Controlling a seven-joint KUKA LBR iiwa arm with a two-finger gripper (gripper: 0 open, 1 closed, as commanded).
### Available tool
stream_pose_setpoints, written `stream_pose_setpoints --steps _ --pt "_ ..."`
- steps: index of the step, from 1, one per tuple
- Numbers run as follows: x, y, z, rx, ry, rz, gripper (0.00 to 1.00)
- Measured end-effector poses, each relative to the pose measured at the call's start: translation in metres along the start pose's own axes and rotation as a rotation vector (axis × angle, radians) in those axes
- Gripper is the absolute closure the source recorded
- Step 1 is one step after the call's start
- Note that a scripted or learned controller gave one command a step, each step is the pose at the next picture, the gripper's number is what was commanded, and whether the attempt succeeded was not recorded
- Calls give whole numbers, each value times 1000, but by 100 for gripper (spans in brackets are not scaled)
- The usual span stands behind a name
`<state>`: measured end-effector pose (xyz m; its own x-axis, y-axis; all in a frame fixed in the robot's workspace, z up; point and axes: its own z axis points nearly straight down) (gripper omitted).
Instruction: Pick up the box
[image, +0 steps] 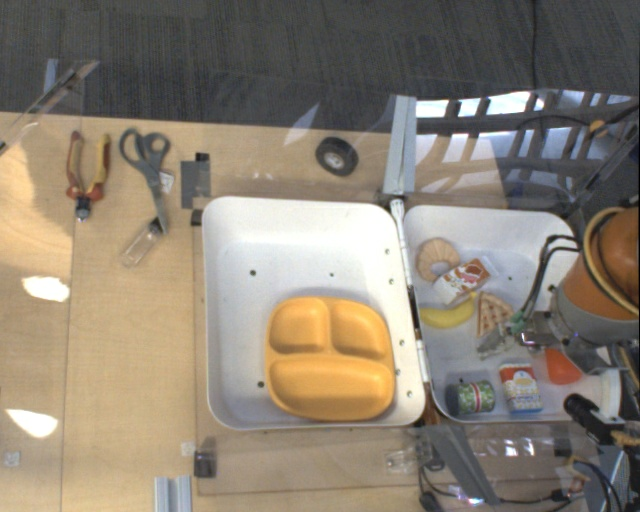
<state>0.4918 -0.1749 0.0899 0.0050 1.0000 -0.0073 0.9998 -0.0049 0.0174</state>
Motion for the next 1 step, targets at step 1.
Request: stream_pose_setpoints --steps 1 --pt "0 0 0 0 1 -65 0"
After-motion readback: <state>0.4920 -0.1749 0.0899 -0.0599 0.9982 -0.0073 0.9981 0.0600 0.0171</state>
